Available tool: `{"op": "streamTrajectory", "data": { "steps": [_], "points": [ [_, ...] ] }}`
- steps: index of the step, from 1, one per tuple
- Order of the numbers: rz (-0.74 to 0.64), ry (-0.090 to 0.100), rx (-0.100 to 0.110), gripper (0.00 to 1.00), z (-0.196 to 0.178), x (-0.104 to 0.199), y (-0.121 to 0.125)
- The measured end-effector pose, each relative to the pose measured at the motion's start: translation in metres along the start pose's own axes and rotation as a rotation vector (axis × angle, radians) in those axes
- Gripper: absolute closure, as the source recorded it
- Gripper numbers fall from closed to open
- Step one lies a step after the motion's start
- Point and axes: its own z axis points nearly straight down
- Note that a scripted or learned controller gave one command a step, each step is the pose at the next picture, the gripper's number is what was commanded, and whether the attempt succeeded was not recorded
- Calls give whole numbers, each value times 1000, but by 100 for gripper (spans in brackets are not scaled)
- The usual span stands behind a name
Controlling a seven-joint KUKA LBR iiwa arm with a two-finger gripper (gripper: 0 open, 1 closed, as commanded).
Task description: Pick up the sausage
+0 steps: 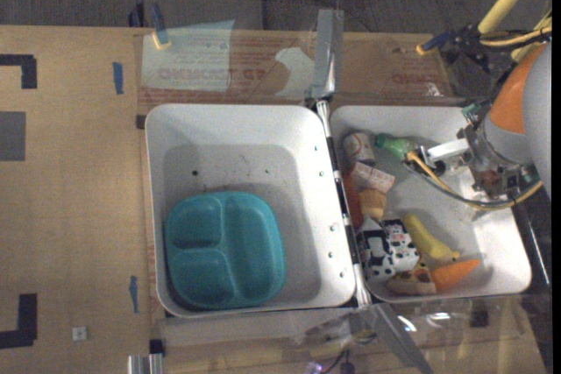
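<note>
Hovering at three o'clock in the right bin (513, 271), the gripper (491, 181) hides its claw state. The sausage (351, 188) looks wedged at the nine o'clock wall; a steep approach clear of the banana (429, 239) seems wisest.

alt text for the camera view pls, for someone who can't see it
A grey robot arm with an orange band reaches from the right over the right bin, which holds a jumble of toy food. The left bin holds a teal divided tray.
</note>
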Motion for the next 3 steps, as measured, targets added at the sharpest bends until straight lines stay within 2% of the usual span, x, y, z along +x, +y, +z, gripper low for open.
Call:
{"op": "streamTrajectory", "data": {
  "steps": [1, 2, 3],
  "points": [
    [48, -13, 16, 0, 1, 60, 30],
    [44, -11, 17, 0, 2, 67, 32],
    [48, 4, 4, 0, -1, 97, -89]
  ]
}}
